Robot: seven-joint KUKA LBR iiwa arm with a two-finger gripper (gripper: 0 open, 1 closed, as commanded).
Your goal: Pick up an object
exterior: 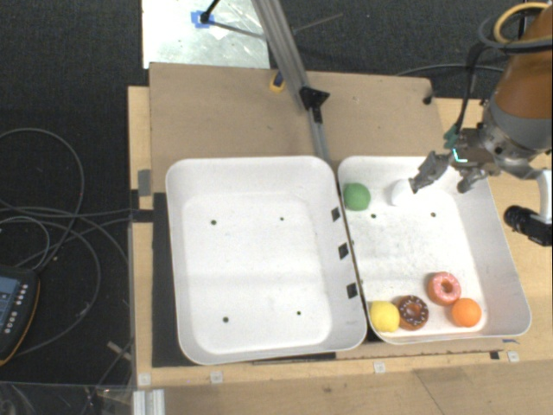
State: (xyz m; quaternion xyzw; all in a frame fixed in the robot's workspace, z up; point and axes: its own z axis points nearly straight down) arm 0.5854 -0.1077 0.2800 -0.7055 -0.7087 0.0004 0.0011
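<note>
I've got the end effector [446, 174] up in the right-hand part of the frame, over the far edge of the right bin [501, 240], and from here its two fingers look spread apart with nothing between them, so I read it as open and empty. Just to its left, in the upper part of that bin, sits a small white object [398, 192], hard to make out against the white floor, and left of that a green ball [356, 196] close by the wall the two bins share. Those two are the nearest candidates; the left finger tip is near the white object but I can't say it touches. The rest of the pickings are bunched in the lower right of the bin: a yellow ball [384, 316], a brown donut [412, 312] touching or just beside it, a pink donut [443, 288] and an orange ball [466, 312]. That cluster sits tight along the near wall, which I'd judge makes a clean two-finger grab awkward, since neighbours crowd the fingers. The green ball stands alone with room around it, so it looks the easier target. The left bin [251, 175] lies to the left, well apart from the arm. No pick has been made yet, by my reading.
</note>
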